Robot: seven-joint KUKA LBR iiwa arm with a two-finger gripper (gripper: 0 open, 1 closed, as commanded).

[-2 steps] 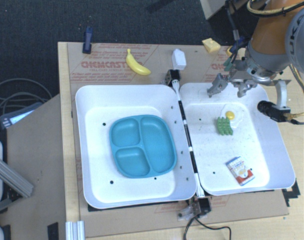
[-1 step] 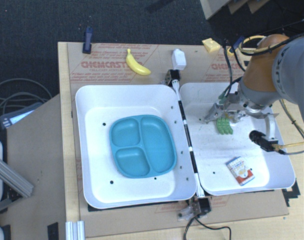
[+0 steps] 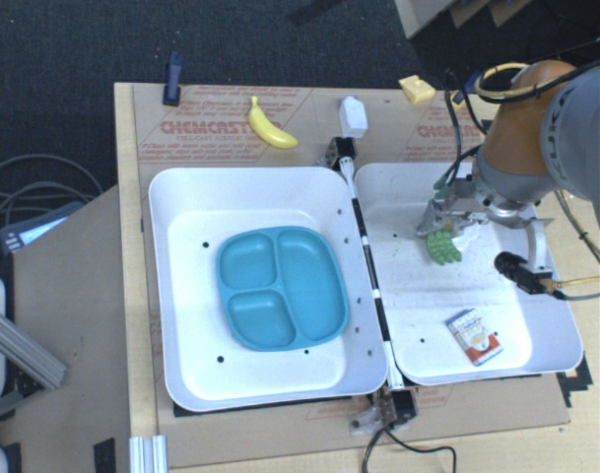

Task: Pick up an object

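Observation:
A small green knobbly object lies in the upper middle of the right bin. My gripper hangs directly over the object's upper edge, touching or almost touching it; the grey arm and its orange band come in from the upper right. A small white and red packet lies flat near the right bin's front. A blue divided plate sits in the middle of the left bin.
On the bench behind the bins lie a yellow banana, a white block, a yellow chunk and a dark blue item. Cables loop around the arm at the right. A black clip sticks out beside the wrist.

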